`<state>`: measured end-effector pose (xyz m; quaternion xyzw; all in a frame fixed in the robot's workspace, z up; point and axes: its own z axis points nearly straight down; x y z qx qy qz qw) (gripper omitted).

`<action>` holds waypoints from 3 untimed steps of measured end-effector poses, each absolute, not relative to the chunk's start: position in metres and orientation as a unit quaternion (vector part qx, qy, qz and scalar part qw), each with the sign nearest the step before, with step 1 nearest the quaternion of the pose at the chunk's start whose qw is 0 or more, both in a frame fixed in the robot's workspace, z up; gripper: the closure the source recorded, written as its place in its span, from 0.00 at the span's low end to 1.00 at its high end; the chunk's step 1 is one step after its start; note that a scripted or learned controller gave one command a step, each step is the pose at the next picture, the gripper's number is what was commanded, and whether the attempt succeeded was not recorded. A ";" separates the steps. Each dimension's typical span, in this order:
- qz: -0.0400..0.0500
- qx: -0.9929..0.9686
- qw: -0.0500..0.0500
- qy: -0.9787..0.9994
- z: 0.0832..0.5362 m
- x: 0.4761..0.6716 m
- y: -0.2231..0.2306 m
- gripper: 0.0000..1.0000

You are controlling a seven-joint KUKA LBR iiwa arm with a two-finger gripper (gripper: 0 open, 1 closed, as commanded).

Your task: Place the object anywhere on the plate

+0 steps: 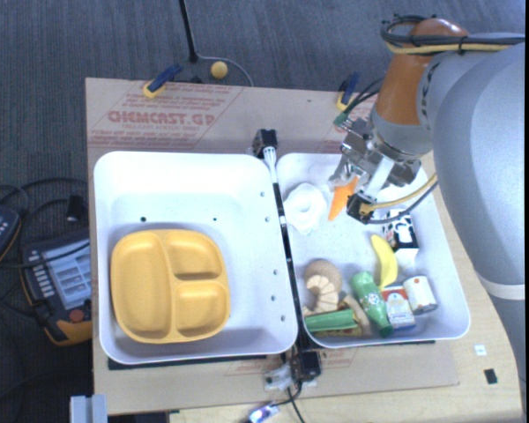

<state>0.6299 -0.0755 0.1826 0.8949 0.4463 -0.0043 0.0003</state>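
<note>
Arm (476,139): grey, reaching in from the right, with an orange band (401,82) above the wrist. Gripper (353,188): angled down and leftward, its fingers closed on a small orange carrot (338,201).

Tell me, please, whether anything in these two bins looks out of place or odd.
Nothing looks spilled or damaged. The yellow plate lies flat in the left bin. The toy foods sit loosely heaped at the near end of the right bin, and an orange carrot hangs tilted at the gripper.
</note>
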 end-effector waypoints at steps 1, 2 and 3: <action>-0.004 0.890 -0.001 0.456 0.183 0.621 -0.008 1.00; -0.004 0.899 -0.002 0.439 0.182 0.602 0.076 1.00; -0.006 0.907 -0.002 0.421 0.160 0.569 0.144 1.00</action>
